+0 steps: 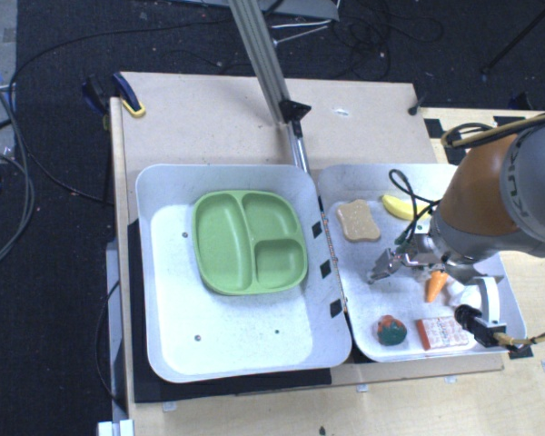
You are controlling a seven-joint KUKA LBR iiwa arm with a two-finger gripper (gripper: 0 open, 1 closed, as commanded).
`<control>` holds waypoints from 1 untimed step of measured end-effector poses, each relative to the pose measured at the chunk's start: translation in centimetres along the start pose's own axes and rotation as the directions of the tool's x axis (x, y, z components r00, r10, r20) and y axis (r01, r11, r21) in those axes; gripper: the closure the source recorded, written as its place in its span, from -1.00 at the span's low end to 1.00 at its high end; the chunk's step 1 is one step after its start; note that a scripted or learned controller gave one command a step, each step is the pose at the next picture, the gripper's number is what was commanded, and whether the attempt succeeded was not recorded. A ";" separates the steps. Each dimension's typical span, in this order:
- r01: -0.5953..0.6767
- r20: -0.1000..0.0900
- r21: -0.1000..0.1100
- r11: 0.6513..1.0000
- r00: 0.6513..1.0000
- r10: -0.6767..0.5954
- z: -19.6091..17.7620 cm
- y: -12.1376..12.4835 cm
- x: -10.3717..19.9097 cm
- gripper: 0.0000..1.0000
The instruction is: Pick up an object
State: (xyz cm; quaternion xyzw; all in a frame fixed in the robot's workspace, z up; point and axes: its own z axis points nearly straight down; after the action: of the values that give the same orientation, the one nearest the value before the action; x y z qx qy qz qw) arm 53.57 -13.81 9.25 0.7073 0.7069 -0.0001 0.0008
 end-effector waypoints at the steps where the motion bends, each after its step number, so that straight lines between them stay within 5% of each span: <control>1: -0.002 0.002 -0.006 1.000 1.000 0.002 -1.2 0.2 -0.1 1.00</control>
State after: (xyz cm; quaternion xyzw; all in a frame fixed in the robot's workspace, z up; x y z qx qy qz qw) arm 53.72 -13.91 10.49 0.7081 0.7061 0.0011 0.0035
